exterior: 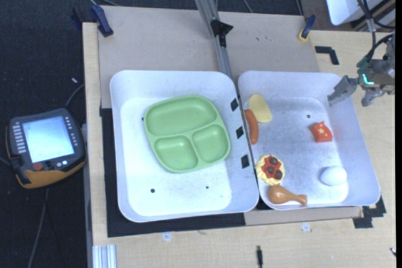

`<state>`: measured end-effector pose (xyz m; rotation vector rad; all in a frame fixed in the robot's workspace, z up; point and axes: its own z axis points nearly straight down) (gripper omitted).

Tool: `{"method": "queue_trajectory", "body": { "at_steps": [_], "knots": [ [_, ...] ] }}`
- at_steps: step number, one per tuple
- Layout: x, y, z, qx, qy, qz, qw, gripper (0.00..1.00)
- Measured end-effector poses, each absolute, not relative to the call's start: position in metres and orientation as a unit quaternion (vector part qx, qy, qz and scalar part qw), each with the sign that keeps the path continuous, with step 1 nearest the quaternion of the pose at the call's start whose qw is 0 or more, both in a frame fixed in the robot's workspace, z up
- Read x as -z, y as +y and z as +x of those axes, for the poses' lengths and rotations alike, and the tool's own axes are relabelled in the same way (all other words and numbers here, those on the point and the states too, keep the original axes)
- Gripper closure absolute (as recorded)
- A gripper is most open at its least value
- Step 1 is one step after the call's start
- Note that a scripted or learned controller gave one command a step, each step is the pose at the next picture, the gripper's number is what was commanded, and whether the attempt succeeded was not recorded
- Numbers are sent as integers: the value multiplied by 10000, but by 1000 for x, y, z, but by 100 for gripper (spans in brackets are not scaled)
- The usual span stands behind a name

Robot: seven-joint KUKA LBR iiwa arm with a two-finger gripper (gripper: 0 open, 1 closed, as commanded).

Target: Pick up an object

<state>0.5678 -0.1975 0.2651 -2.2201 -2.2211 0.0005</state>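
Two shallow white plastic bins sit side by side on the tan bench [157, 41]. The left bin [132, 191] holds a pale green plastic plate with three compartments [186, 133]. The right bin [361, 154] holds the small toys: a yellow rounded piece [260, 108] near its upper left, touching a long orange sausage-shaped piece [252, 125] along the divider; a small red block [321, 132] toward the right; a white egg-like ball [333, 176] near the lower right; a round yellow pizza slice with red dots [271, 168]; and just below it a brown drumstick [286, 196]. The grey two-finger gripper [355, 91] hangs at the right bin's upper right edge, apparently with nothing in it, though whether its jaws are spread I cannot tell.
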Motion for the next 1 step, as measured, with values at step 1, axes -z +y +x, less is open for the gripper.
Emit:
{"method": "queue_trajectory", "body": {
  "at_steps": [1],
  "knots": [
    [-266, -198, 568, 1, -7074, -7069, 2, 0]
  ]
}}
